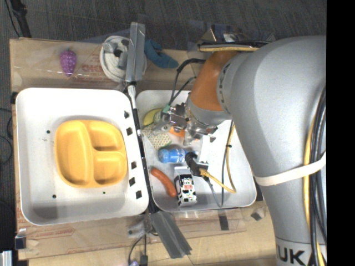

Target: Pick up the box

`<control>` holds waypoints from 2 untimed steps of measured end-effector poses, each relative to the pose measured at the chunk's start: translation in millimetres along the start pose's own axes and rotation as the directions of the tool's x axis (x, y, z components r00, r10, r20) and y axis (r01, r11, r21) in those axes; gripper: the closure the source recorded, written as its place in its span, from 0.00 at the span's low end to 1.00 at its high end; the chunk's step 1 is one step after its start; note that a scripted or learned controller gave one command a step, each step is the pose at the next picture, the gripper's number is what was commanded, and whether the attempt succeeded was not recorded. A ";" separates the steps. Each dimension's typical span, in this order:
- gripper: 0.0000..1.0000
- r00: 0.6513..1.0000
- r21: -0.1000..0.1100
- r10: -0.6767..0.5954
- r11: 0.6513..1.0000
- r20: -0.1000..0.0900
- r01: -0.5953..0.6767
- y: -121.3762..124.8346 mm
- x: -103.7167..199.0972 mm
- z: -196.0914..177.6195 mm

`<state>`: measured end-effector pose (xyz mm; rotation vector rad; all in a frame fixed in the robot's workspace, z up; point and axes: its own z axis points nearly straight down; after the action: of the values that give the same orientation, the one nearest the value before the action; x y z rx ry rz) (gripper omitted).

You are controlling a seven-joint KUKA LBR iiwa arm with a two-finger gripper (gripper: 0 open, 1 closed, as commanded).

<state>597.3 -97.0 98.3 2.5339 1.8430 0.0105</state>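
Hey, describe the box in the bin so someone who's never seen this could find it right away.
Look in the right bin, along its near edge. The box stands beside an orange sausage, below a blue object. It alone is black-and-white patterned.

A robotics lab: grey arm [277, 115] over two white bins [33, 204] on a cardboard-lined bench [39, 54].

Both white bins [33, 148] look like smooth, matt plastic. In the left one lies a yellow divided tray [91, 151] — plastic with a soft sheen. The arm [277, 126] beside them has smooth grey casing, faintly glossy. The counter [39, 62] looks like pale wood under clear film.
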 end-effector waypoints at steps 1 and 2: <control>1.00 1.000 0.003 -0.006 1.000 -0.004 0.007 0.1 2.9 -9.8; 1.00 0.998 0.016 0.057 0.998 0.002 -0.057 -13.3 9.6 -137.5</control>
<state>586.2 -83.4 235.7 2.5951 1.7774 -0.0058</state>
